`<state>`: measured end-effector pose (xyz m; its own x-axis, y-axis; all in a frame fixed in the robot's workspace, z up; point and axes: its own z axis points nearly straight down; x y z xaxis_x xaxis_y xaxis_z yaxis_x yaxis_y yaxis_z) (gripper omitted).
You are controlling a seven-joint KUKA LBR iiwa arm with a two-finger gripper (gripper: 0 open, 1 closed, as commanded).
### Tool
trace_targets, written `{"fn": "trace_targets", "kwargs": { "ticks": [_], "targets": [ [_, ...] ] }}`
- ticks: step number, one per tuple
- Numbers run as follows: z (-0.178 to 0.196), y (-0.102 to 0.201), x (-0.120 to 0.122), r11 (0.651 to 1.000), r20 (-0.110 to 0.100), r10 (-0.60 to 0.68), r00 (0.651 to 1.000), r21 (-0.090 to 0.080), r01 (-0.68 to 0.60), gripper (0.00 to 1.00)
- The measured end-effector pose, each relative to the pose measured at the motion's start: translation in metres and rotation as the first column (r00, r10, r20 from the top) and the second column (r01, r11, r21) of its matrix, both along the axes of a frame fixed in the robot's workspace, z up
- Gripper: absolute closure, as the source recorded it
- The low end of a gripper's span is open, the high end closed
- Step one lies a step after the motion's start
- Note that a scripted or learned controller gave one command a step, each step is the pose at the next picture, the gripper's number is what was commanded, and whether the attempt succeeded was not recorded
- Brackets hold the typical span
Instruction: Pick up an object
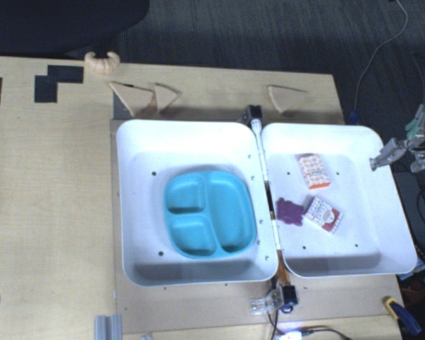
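Packets (pixel 313 171) and (pixel 322 214) lie close beside a purple toy (pixel 290 212); my gripper (pixel 400 151), whose state I cannot tell, might catch two at once.

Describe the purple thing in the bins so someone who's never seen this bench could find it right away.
Of the two white bins, look in the right bin, the one without the blue divided tray. Near its left wall, about halfway down, lies a small purple object, its right side against the lower of two red-and-white packets. It is the one dark, solid-coloured, irregular piece there; the packets are pale, printed rectangles.
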<state>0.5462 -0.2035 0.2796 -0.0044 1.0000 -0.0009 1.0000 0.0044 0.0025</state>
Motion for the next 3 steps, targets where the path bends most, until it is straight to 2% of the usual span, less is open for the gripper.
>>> {"fn": "trace_targets", "kwargs": {
  "ticks": [1, 2, 3],
  "targets": [
    [-0.157, -0.002, 0.007, 1.0, -0.004, -0.002, 1.0, 0.002, 0.002, 0.0],
    [-0.189, 0.03, -0.032, 1.0, 0.016, -0.003, 1.0, -0.004, 0.003, 0.0],
    [-0.176, 0.031, -0.029, 1.0, 0.022, -0.001, 1.0, -0.001, 0.001, 1.0]
  ]
}}
